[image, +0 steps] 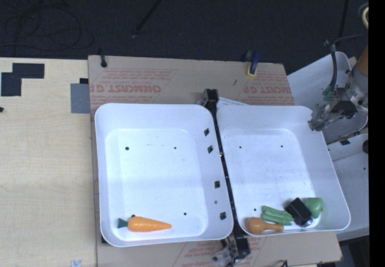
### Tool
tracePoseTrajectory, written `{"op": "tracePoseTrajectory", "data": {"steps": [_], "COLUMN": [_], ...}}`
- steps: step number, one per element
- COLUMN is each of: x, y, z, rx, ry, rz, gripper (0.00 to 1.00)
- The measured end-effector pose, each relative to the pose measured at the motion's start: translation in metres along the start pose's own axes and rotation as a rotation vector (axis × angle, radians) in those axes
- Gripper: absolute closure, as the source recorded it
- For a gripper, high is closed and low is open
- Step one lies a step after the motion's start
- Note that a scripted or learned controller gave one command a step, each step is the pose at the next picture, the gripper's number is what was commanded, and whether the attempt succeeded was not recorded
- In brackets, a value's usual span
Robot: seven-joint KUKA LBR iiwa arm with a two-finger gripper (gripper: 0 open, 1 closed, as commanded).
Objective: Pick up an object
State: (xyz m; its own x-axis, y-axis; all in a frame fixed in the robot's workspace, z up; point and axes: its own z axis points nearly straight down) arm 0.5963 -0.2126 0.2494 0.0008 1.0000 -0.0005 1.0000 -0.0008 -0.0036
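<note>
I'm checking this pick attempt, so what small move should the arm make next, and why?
Probably swing the gripper in over the right bin toward its near corner. It sits at the bin's far right rim, apart from the cluster there: green vegetable, black block, orange gourd.

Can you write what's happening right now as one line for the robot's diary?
gripper: over right bin's far right rim, nothing seen held | left bin: carrot | right bin: pear, green veggie, black block

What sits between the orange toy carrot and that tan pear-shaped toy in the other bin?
In the camera view, bare white bin floor, then the black divider where the bins meet, separates the orange toy carrot from the tan pear-shaped toy.
</note>
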Motion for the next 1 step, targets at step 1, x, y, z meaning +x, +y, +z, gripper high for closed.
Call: {"op": "tracePoseTrajectory", "data": {"steps": [1], "x": [0.0842], "y": [0.0292], "z": [-0.0292], "rx": [-0.005], "ry": [0.002], "rz": [-0.008], "gripper": [1.00]}}
